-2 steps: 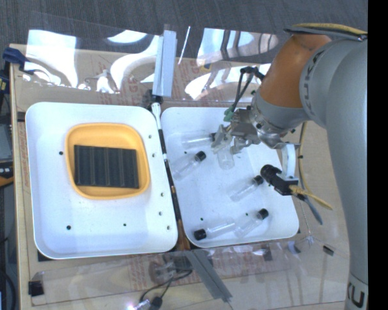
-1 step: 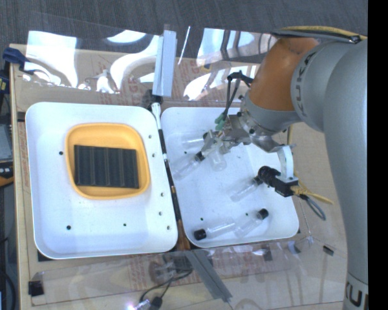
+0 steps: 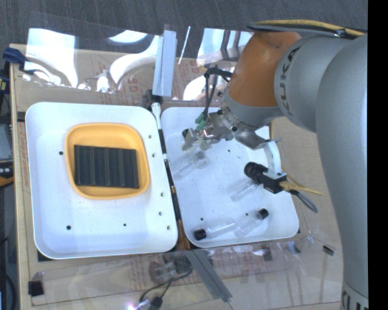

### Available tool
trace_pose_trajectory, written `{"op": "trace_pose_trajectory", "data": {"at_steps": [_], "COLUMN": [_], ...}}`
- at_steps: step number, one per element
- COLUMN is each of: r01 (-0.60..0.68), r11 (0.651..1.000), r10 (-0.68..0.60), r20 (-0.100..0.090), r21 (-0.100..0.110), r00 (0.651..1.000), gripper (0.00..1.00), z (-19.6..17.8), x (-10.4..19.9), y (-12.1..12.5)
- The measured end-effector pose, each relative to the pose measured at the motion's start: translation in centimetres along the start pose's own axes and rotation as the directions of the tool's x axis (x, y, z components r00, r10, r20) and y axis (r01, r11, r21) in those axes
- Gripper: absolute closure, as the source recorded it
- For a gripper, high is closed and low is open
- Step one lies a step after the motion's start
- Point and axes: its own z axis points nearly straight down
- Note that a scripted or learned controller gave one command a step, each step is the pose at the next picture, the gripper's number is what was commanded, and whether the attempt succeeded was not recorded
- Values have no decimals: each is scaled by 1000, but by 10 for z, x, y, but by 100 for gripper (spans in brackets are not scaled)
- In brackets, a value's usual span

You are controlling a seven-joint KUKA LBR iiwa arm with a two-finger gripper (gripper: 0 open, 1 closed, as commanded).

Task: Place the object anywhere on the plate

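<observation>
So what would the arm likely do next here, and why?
Probably lower onto one of the clear tubes in the right bin. The gripper hovers over that bin, while the yellow plate sits in the left bin.

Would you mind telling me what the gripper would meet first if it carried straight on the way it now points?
The gripper points down and leftward over the right bin. A clear plastic object lies just below it and would probably be met first, then the bin floor; depth is unclear from this slanted view.
</observation>
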Motion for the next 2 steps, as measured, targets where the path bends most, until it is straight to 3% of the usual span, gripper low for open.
{"op": "trace_pose_trajectory", "data": {"at_steps": [1, 2], "r01": [103, 102], "r11": [995, 995], "r10": [-103, -102], "r20": [2, 2], "r21": [-1, -1], "r00": [995, 995], "gripper": [100, 0], "z": [-7, -7], "x": [50, 50], "y": [21, 21]}}
